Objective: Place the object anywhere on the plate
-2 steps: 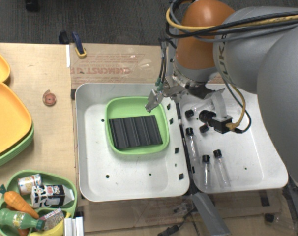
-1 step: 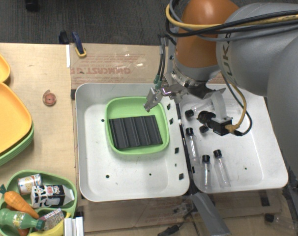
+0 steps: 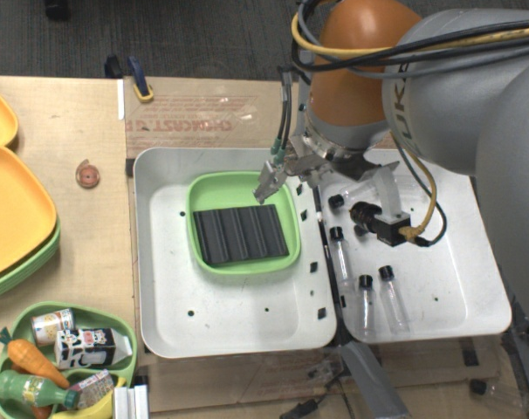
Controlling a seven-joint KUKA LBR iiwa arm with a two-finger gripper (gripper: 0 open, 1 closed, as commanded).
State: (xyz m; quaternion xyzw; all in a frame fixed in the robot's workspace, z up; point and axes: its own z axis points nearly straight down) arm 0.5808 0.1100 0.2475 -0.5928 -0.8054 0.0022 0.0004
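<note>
A square green plate (image 3: 284, 201) sits in the upper middle of the left bin (image 3: 160, 260). A dark grey ribbed rectangular block (image 3: 240, 234) lies flat on the plate and covers most of its floor. My gripper (image 3: 268, 184) hangs over the plate's far right corner, just beyond the block's upper right end. Nothing shows in its grasp. The orange-banded wrist looms above it and hides part of the divider between the bins.
Several clear tubes with black caps (image 3: 391, 295) lie in the right bin (image 3: 456, 286). Stacked yellow plates (image 3: 11, 208) and a green bowl of toy food (image 3: 59, 356) stand on the bench at left. A small round disc (image 3: 88, 175) lies near them.
</note>
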